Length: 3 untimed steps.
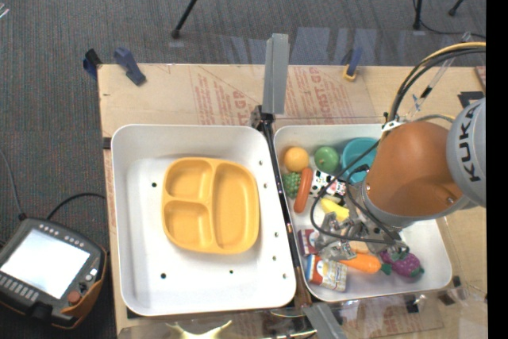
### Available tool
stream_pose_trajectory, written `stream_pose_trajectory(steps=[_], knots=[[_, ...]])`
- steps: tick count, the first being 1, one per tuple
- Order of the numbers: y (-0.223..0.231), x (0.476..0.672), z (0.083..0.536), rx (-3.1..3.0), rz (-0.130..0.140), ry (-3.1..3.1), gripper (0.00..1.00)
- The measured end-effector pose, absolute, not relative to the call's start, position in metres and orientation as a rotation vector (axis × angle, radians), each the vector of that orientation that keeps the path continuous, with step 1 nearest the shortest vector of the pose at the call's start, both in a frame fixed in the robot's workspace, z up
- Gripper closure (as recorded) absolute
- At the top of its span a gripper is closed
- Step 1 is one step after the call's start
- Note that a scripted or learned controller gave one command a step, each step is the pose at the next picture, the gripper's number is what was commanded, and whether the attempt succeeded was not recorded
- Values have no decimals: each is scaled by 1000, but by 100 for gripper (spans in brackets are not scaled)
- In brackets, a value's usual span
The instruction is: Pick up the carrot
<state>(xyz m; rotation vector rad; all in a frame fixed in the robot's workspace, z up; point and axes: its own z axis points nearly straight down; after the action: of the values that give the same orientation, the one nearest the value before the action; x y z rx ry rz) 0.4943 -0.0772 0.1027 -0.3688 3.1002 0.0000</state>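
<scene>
The carrot (pixel 365 264) is an orange tapered piece lying flat near the front of the right bin (pixel 441 250), beside purple grapes (pixel 403 263). My gripper (pixel 343 238) hangs low in that bin under the orange wrist band (pixel 413 171), just above and left of the carrot, with dark cables around it. The wrist hides part of the bin's middle. Nothing can be seen held in the gripper.
Left of the gripper lie an orange ball (pixel 296 159), a green fruit (pixel 326 158), a red-orange long piece (pixel 302 190), a yellow piece (pixel 336 210) and a small carton (pixel 325 271). A teal bowl (pixel 357 155) stands at the back. The left bin (pixel 135 250) holds a yellow divided plate (pixel 211 204).
</scene>
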Motion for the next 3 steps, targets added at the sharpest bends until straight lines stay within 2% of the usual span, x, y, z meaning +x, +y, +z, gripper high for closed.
stream_pose_trajectory(steps=[1, 2, 3], knots=[[-140, 487, 236, -485, -7, 3093, 100], [-139, 485, 231, -487, 3, 3103, 0], [-95, 493, 134, -308, 10, 3137, 0]])
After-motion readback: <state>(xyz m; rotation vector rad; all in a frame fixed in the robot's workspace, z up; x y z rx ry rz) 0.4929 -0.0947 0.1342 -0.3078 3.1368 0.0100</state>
